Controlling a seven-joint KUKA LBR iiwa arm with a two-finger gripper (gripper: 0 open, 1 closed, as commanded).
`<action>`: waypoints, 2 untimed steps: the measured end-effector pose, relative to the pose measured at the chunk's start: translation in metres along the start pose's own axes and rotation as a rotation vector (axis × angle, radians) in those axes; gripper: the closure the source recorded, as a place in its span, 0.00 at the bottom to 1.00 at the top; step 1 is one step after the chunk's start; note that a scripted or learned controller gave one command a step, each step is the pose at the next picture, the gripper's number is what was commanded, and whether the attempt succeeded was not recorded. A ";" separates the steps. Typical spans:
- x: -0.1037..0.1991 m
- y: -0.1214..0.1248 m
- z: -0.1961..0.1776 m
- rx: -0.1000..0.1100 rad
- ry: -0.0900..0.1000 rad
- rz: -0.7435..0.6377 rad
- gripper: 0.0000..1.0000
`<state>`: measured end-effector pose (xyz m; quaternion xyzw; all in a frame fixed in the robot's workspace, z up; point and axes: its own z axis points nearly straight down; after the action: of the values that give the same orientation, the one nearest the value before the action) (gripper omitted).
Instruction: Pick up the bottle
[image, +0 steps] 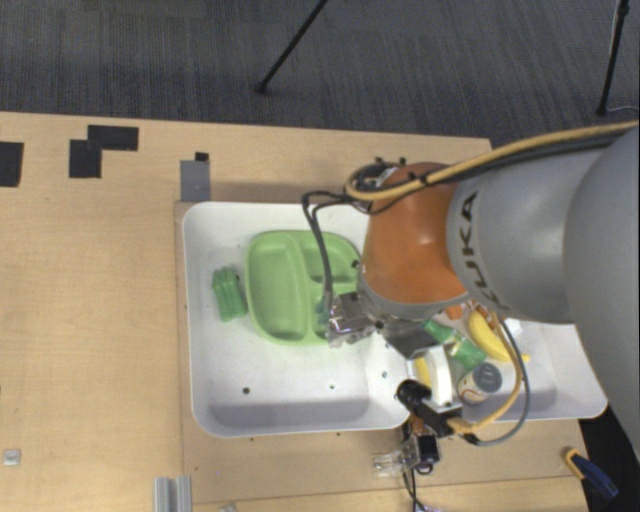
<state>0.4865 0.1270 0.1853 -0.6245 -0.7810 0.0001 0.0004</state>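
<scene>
- The wooden table (90, 330) carries a white bin (215, 400).
- A small ribbed green block (229, 294) lies in the bin's left part, just beside a light green divided tray (285, 285).
- The grey arm with its orange band (415, 245) hangs over the bin's right part, covering the tool; I cannot tell its state.
- A green bottle with a grey cap (474, 365) lies partly hidden under the wrist, beside a yellow item (488, 335).

light: bright, even, overhead | shadows: soft | focus: slightly soft | glare: mild on bin (210, 300)
</scene>
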 end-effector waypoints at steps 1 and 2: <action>0.051 0.013 -0.010 -0.002 0.000 -0.301 1.00; 0.092 0.021 -0.069 -0.002 0.000 0.062 1.00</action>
<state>0.4868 0.2209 0.2543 -0.6484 -0.7613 -0.0009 -0.0002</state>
